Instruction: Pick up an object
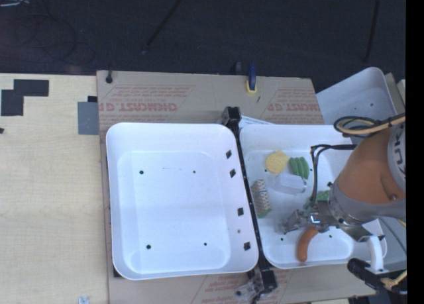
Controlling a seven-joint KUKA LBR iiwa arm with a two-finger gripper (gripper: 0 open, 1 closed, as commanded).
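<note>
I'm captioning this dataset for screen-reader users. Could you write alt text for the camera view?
A grey and orange robot arm reaches from the right into the right white bin, its claw low among small items: a yellow round object, a green object and an orange sausage-shaped object. The left white bin sits alongside on a cardboard sheet.

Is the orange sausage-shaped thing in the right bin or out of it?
In. The orange sausage-shaped thing lies flat on the right bin floor near its front wall.
</note>
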